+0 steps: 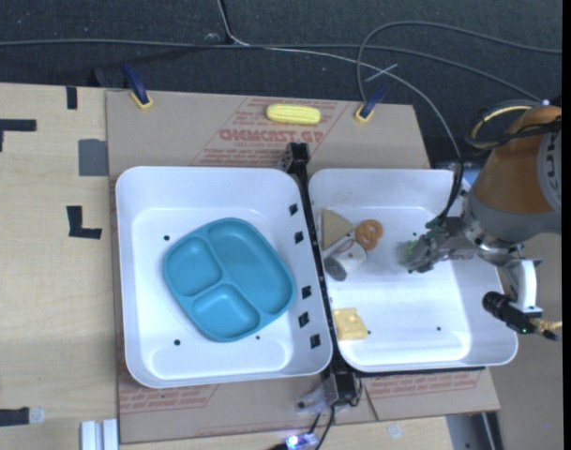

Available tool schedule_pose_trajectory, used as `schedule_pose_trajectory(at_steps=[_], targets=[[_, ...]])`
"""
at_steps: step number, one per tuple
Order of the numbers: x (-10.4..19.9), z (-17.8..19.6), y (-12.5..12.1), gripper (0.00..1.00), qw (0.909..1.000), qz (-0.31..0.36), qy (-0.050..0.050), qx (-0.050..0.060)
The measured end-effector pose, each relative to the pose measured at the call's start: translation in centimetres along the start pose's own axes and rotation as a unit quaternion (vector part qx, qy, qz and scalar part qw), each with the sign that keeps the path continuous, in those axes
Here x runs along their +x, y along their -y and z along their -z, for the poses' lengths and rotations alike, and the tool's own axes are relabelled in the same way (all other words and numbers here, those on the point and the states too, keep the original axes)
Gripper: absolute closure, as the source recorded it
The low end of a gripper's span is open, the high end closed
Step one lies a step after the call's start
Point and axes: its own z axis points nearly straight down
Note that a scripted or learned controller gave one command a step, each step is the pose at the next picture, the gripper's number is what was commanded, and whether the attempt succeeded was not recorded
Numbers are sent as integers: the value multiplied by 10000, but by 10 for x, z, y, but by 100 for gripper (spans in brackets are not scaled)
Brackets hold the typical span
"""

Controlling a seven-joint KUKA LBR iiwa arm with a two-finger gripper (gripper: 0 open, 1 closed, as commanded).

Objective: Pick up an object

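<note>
Over the right bin (473, 340), the gripper (419, 256) hung near a brown round object (368, 232), its grip state impossible to tell.

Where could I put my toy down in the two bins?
Right shallow white bin: bare floor between the yellow cracker square and the front right corner. Left shallow white bin: the blue divided plastic plate crowds the middle.

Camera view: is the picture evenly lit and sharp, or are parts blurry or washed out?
In the camera view, light is soft and even; the two shallow white bins look bright, faintly shaded along their walls. The blue divided plastic plate reads clearly; small items by the grey gripper look smeared, and the gripper itself is hard to make out. The top background is dark.
</note>
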Motion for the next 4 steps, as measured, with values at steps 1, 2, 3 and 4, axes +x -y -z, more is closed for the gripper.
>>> schedule_pose_trajectory(at_steps=[1,2,3,4], targets=[[-5,44,-2,100,10000,0,2,-5],[-5,97,-4,100,10000,4,5,-12],[47,103,-10,100,10000,25,-12,11],[91,101,-16,100,10000,24,-9,15]])
